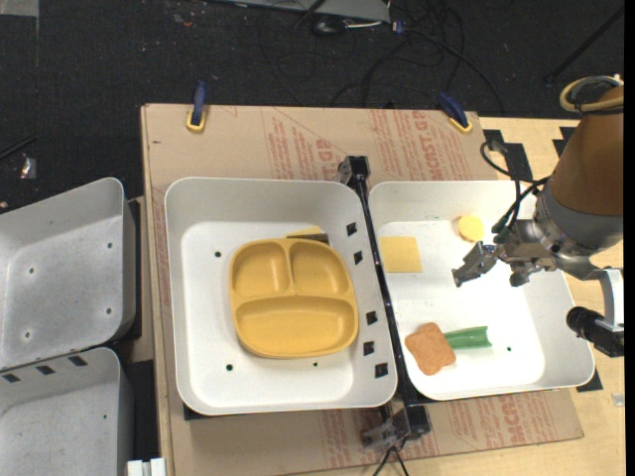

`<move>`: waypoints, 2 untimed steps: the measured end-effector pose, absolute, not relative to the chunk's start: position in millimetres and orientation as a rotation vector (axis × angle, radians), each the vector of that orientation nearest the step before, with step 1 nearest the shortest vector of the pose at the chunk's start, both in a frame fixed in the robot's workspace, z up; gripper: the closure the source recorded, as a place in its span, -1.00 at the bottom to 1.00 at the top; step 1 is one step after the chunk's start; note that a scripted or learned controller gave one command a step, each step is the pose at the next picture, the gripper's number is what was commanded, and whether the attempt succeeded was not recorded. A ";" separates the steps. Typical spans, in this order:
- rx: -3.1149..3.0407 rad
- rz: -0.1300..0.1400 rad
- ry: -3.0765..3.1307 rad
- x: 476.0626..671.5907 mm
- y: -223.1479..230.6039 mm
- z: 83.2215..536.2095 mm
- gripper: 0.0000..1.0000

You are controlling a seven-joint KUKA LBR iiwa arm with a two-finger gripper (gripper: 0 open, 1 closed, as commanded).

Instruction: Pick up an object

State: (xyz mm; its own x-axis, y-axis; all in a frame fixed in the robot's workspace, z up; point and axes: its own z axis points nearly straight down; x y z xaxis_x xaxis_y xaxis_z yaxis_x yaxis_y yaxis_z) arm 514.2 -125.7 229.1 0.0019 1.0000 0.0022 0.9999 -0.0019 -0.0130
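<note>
The small round yellow plastic piece [468,228] lay near the far edge of the right white bin [556,365], just up and to the left of the gripper [493,263]. The gripper's dark fingers stood apart with nothing between them. The flat yellow square slice [400,254], the green elongated piece [468,338] and the orange-brown breaded patty [430,348] lay farther off, toward the bin's left and near edges.

Single fixed camera, mounted above the bench [258,137], looking down at a slant so the far edge with its two clamps sits toward the top of frame and the near edge toward the bottom. Set at middling height: both white bins, left bin [189,296] and right bin [526,365], fit whole side by side, with dark floor beyond. Arm [593,177] enters from frame right.
</note>
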 end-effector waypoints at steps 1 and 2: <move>-2.220 0.001 -2.222 516.8 -125.4 235.3 -1.00; -2.219 0.006 -2.216 517.4 -125.2 171.0 -1.00</move>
State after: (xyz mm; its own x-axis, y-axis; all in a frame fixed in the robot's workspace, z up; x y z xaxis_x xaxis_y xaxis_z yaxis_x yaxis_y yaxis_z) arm 517.4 -125.2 171.0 0.0018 1.0000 0.0013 1.0000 -0.0018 -0.0065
